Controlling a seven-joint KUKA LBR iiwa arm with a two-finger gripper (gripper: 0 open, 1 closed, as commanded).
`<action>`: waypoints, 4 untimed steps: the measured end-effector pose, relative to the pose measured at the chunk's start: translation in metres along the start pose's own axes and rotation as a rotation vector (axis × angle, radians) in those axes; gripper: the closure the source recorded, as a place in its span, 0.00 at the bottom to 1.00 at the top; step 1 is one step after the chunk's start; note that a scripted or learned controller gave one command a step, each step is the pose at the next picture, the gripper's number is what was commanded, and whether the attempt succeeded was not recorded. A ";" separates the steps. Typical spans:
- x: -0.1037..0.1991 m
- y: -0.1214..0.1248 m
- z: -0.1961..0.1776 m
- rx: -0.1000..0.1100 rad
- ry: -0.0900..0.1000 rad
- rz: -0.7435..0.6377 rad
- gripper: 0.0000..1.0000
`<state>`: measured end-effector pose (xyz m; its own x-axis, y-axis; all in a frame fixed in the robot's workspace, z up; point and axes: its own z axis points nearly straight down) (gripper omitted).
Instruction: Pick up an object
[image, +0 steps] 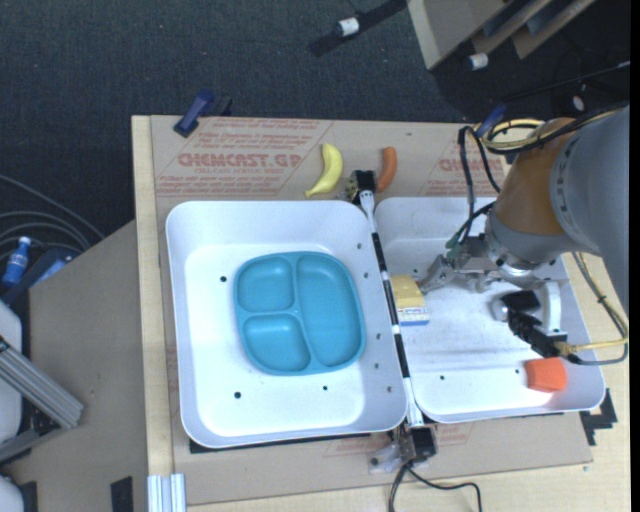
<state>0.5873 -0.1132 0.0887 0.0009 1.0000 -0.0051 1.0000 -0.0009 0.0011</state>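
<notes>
Fingers (437, 272) apart, nothing between them; gripper (432, 276) low over right bin (480, 408), tips aimed toward that bin's left wall. Yellow block (406, 293) just beside tips, against the wall, close to but apart from them; likeliest target. Orange block (546, 374) at the near right corner of same bin, well apart. Blue divided plate (298, 311) in left bin (200, 330). Step judged: approach, pick not yet made. Next move calls for: short shift left and down, straddle of yellow block, closing, lift. Risk: wall crowding one finger.
</notes>
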 end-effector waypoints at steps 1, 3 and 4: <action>0.002 0.001 -0.010 -0.001 0.002 -0.001 1.00; 0.002 0.001 -0.020 -0.002 0.002 -0.002 1.00; 0.002 0.001 -0.020 -0.001 0.002 -0.002 0.00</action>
